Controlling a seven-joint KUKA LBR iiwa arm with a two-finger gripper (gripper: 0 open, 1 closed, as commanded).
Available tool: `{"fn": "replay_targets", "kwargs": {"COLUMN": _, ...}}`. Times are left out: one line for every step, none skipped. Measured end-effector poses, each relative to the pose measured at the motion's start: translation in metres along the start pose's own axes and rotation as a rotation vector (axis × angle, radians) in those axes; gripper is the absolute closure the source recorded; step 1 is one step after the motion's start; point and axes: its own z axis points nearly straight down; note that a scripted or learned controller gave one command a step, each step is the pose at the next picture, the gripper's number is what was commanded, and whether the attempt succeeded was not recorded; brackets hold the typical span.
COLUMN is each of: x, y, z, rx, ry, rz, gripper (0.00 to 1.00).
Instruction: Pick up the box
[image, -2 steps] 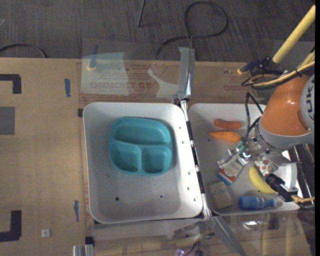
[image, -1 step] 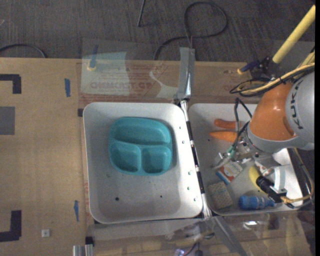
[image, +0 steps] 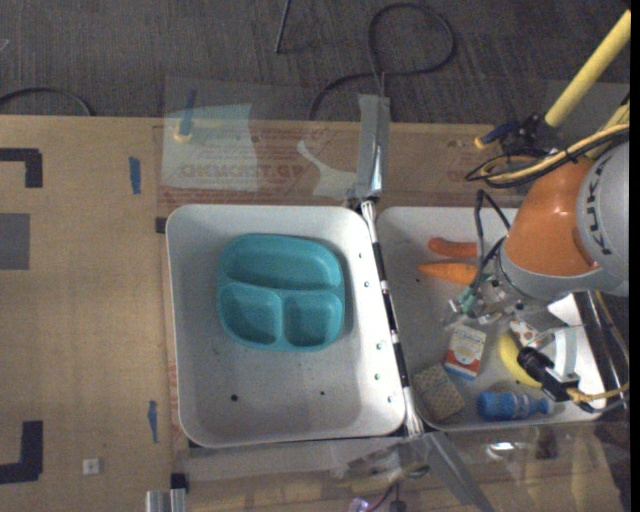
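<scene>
Camera view, left to right: left bin (image: 190, 400) holds a teal tray (image: 283, 290); right bin (image: 400, 235) has the clutter. Box (image: 466, 350) lies flat near mid-bin, sponge (image: 438, 390) just below-left, carrots (image: 450, 258) above, blue bottle (image: 512, 404) and a yellow item (image: 508, 358) to its right. Gripper (image: 487, 300) sits just above the box's top edge under the wrist; can't tell its state. Suggest: centre over the box, straddle its narrow sides, descend straight, avoid clipping the yellow item.

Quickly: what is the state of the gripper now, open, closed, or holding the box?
Gripper: cannot be told. It is low in the right bin, just above the box, and nothing is seen held.
</scene>
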Motion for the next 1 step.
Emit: {"fn": "replay_targets", "kwargs": {"x": -0.0531, "y": -0.0212, "z": -0.04, "rx": 0.012, "ry": 0.007, "rz": 0.055, "gripper": 1.0}}
